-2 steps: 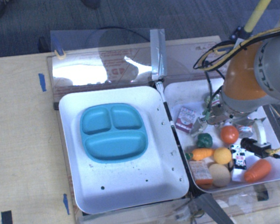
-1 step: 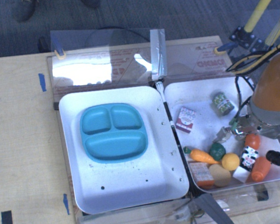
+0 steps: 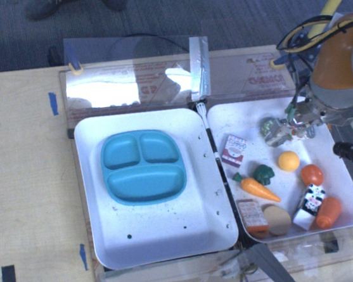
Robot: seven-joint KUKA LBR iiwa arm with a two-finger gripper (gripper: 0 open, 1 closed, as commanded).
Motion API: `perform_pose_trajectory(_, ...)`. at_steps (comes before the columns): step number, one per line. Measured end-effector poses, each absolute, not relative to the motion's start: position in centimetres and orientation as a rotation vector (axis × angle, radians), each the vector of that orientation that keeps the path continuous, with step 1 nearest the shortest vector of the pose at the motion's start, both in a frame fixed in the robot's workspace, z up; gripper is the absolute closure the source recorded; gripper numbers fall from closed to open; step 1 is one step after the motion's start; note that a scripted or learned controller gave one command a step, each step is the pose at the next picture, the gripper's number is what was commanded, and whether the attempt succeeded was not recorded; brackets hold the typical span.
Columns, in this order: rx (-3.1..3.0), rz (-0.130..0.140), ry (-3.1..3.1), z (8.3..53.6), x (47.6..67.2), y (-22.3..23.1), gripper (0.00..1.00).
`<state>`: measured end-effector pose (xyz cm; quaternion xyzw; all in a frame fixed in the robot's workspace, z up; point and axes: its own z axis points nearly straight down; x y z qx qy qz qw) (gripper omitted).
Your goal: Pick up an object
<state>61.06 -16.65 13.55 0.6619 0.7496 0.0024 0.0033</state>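
Two white bins are sitting side by side on the tabletop as the gripper is working low in the right bin, beside a grey-green lump; its state cannot be told. A yellow ball, tomato and carrot are crowding nearby, so a descent could be nudging neighbours aside or closing on nothing.

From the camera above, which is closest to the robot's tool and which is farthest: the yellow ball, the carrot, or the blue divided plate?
Measured from the tool, near the right bin's top edge:
1. Yellow ball, just below the tool in the right bin.
2. Carrot, lower and to the left, in the same bin.
3. Blue divided plate, far left, in the other bin.
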Motion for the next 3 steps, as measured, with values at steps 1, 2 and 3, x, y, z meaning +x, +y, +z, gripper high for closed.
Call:
perform_pose_trajectory(1, 2.081, 0.001, 2.351, 13.3, 60.9, -16.8, 0.00)
perform_pose_trajectory(2, 2.263, 0.003, 2.176, 8.6, 57.9, -17.7, 0.00)
perform_pose_trajectory(3, 2.258, 0.009, 2.173, 9.9, 58.1, -17.7, 1.00)
